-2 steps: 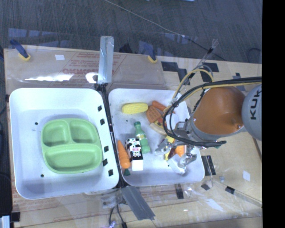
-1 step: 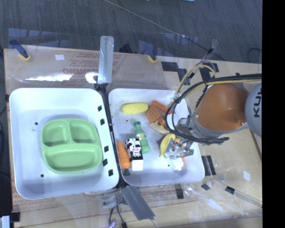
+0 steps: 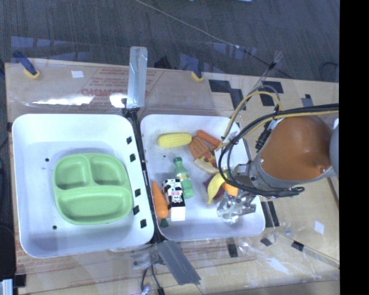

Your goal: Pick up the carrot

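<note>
At seven o'clock in the right bin (image 3: 253,227), the carrot (image 3: 159,200) lies ungrasped; the gripper (image 3: 235,207) hovers at four o'clock, its closure unclear.

Dark grey ribbed carpet floor (image 3: 86,17) beyond bench; light wood benchtop (image 3: 300,271) under glossy clear plastic sheet (image 3: 75,86); black tape marks (image 3: 222,86) scattered

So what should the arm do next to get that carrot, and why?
Probably slide left across the right bin. The gripper sits near that bin's right side, by the banana, while the carrot lies along the left wall, beside the cow-print carton. It needs to get above the carrot before lowering.
</note>
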Controlling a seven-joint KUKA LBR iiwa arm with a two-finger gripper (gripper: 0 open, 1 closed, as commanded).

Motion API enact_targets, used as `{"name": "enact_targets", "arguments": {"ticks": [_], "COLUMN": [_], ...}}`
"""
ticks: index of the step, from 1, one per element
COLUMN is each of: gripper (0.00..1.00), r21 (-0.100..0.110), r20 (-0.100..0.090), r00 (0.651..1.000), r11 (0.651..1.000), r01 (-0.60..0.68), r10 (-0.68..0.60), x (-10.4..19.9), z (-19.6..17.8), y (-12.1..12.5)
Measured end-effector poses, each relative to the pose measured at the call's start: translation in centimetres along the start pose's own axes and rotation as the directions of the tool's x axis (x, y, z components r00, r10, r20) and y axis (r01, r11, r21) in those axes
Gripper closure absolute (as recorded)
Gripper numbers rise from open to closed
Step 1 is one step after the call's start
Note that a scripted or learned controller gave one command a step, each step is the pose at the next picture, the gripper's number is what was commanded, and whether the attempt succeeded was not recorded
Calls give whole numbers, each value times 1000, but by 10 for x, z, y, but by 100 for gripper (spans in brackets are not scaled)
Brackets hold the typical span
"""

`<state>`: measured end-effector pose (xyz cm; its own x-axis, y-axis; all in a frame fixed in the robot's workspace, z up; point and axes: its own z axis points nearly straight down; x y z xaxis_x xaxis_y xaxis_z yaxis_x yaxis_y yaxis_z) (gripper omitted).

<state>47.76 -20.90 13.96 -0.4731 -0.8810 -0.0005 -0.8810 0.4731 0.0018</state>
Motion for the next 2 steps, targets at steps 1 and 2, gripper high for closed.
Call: {"name": "enact_targets", "arguments": {"ticks": [1, 2], "gripper": [0, 0], "r21": [-1, 3], "r20": [0, 1], "r00": [1000, 998], "r11": [1000, 998], "r01": [0, 64], "r10": [0, -64], "x": [0, -7], "z": [0, 14], "y": [0, -16]}}
